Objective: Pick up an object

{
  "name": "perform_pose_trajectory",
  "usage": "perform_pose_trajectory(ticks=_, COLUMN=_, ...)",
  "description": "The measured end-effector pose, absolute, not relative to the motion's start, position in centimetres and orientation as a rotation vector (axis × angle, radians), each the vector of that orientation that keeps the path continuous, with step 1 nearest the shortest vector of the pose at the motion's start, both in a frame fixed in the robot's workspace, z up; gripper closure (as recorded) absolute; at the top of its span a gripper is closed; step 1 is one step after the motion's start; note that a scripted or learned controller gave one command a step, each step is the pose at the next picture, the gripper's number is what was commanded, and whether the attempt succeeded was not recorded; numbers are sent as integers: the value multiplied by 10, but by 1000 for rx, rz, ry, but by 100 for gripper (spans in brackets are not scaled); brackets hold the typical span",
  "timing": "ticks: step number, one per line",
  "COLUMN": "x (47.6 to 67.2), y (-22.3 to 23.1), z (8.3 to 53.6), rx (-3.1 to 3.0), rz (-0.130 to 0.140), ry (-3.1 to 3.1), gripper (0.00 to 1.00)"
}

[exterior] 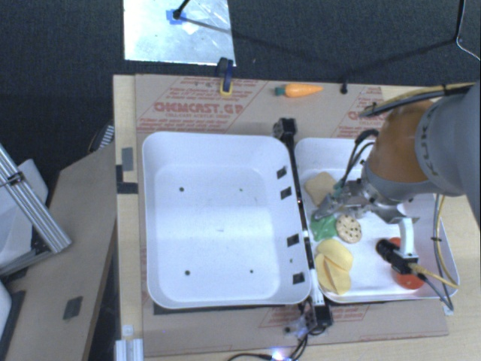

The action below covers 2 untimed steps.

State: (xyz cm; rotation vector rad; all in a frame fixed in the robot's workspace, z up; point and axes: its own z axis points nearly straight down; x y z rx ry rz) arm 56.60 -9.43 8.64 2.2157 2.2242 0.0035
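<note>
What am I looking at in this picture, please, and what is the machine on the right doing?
This is one camera fixed above a bench, looking down at a slant. The grey machine with the orange band is a robot arm reaching in from the right. Its claw is low over the right bin. That bin holds what look like toy foods: a tan piece, a green piece, a dotted round biscuit, yellow pieces and a red thing. The left bin sits beside it. An orange carrot lies on the bench behind the bins. I cannot tell whether the claw holds anything.
</note>
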Motion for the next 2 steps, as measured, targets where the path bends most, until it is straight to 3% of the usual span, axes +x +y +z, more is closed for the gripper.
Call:
perform_pose_trajectory(ticks=1, x=542, y=-83, z=85, rx=2220, rz=2, ry=2221, gripper=0)
perform_pose_trajectory(ticks=2, x=501, y=-102, z=86, rx=2218, rz=7, ry=2219, gripper=0)
